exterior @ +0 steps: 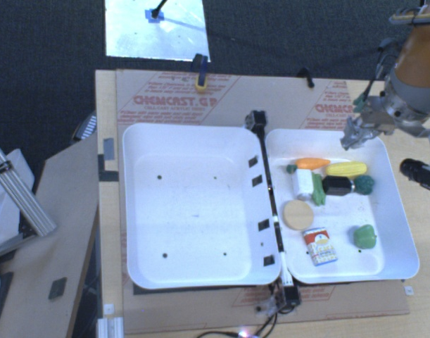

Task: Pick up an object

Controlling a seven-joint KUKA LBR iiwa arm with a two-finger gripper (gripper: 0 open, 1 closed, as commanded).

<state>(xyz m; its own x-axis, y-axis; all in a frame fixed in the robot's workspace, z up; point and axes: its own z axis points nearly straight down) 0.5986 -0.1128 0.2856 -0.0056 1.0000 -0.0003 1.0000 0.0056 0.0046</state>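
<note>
Nothing is picked yet; my claw (357,134), open or closed I cannot tell, hangs near the yellow plastic corncob (346,168).

The desk (426,217) was of pale wood, and its bare top showed in narrow strips at the left, the right and the front. A small grey patch (108,146) was stuck on the left strip. A large pale sheet (172,101) with red print lay flat on the desk and covered most of it. On the sheet two white bins stood side by side, the left bin (193,210) and the right bin (341,224), with their inner rims touching. A yellow and blue clamp (200,72) sat at the back edge of the sheet.
</note>
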